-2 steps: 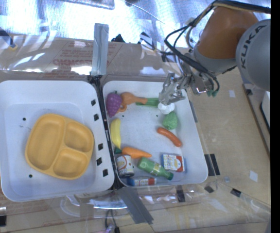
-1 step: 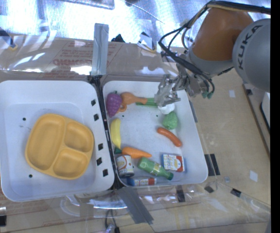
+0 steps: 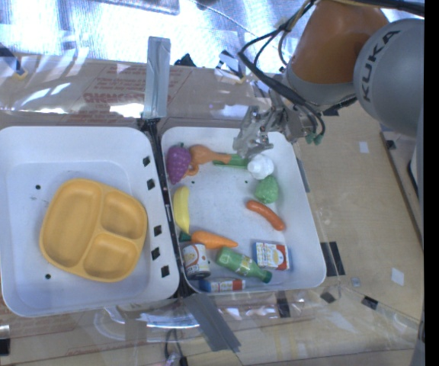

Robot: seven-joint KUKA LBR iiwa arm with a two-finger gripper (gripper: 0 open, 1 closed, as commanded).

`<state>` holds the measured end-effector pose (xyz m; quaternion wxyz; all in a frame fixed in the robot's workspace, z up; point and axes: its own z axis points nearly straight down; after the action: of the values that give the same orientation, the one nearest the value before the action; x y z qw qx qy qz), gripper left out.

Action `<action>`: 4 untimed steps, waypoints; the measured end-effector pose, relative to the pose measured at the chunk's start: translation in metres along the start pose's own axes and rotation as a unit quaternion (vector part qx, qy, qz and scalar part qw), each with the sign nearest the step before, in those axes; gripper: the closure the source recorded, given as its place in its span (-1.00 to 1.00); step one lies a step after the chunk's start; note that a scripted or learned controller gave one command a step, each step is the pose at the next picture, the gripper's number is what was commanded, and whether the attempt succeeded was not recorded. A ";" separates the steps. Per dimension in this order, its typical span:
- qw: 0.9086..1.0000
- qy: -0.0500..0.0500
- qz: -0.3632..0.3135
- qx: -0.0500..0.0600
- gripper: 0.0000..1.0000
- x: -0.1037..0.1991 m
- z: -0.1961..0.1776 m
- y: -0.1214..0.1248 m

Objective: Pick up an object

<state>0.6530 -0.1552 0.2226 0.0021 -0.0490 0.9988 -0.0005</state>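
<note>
White bins, right one crowded: grapes, banana, sausage, bottle under tool.

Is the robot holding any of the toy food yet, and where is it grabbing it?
It cannot be told. The gripper sits low at the back of the right bin, just above the white toy and the green stalk, but no toy clearly shows in its grasp.

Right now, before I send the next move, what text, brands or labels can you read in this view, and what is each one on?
"KUKA": black letters on the grey arm, near the view's top right.
Red print on the cardboard behind the bins: too blurred to read.
Label on the small box in the right bin: too small to read.
Label on the can: too small to read.
Label on the green bottle: unreadable.
</note>
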 end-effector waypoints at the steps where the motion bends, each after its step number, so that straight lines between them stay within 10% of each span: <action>1: 0.998 0.000 0.055 0.000 1.00 -0.007 -0.020 0.020; 2: 0.985 0.001 -0.170 0.000 1.00 0.024 -0.004 -0.041; 4: 0.997 0.000 -0.073 0.000 1.00 -0.006 -0.017 0.007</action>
<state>0.6580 -0.1472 0.2397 0.0025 -0.1213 0.9926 -0.0007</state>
